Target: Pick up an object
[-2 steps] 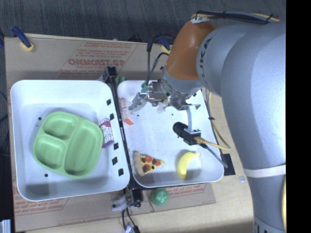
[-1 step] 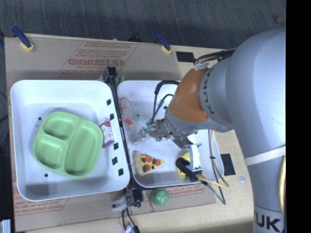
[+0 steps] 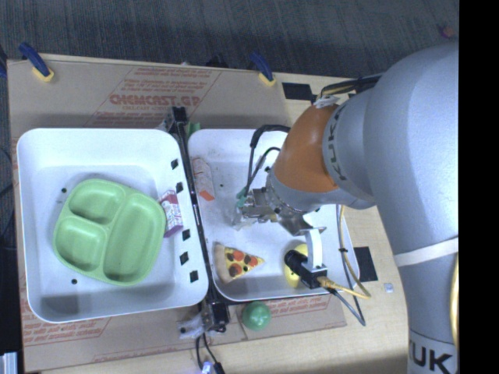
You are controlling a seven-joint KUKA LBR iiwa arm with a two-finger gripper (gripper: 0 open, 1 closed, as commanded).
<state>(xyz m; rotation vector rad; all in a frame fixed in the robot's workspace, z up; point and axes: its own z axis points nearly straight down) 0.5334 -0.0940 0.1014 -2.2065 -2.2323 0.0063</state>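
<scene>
Camera view looks down on two white bins, and the arm (image 3: 366, 154) reaches in from the right over the right bin (image 3: 226, 142). The gripper (image 3: 248, 209) hangs low near the middle of that bin. It looks blurry, so I cannot tell if it is open or closed, and I see nothing held in it.

The closest thing to pick is the toy pizza slice (image 3: 238, 262). It lies flat on the floor of the right bin, near the front wall. From the gripper it is toward the front of the bin and a tiny bit to the left, close but not touching. Its long side runs left to right, with the thick crust on the left and the point on the right.

I think the gripper needs to slide toward the front and go down, and pinch the slice across its narrow way. A yellow thing (image 3: 295, 254) sits just to the right of the slice, partly hidden. A crumpled wrapper (image 3: 203, 179) lies by the bin's left wall.
</scene>
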